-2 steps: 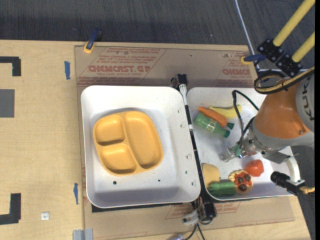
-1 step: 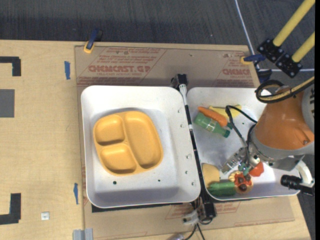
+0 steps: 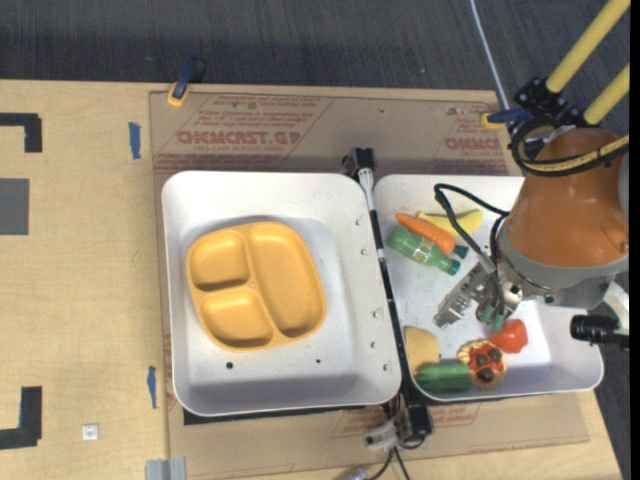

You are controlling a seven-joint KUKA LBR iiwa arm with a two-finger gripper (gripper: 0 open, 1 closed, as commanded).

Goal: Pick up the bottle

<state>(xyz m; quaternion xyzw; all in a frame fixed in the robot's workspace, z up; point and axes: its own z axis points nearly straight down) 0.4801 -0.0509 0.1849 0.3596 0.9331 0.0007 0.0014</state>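
The bottle [image 3: 424, 251] is green and lies on its side in the upper left of the right bin [image 3: 575, 373], next to an orange carrot [image 3: 426, 230]. My gripper [image 3: 467, 301] hangs over the middle of that bin, below and to the right of the bottle and apart from it. The orange band of the arm [image 3: 565, 213] looms over the bin's right half and hides what is under it.
A yellow divided tray [image 3: 256, 284] lies in the left bin [image 3: 200, 203]. The right bin also holds a yellow banana [image 3: 452, 218], a red pepper [image 3: 509, 336], a green cucumber [image 3: 443, 374], a pale round piece [image 3: 420, 346] and an orange-and-black toy [image 3: 485, 360].
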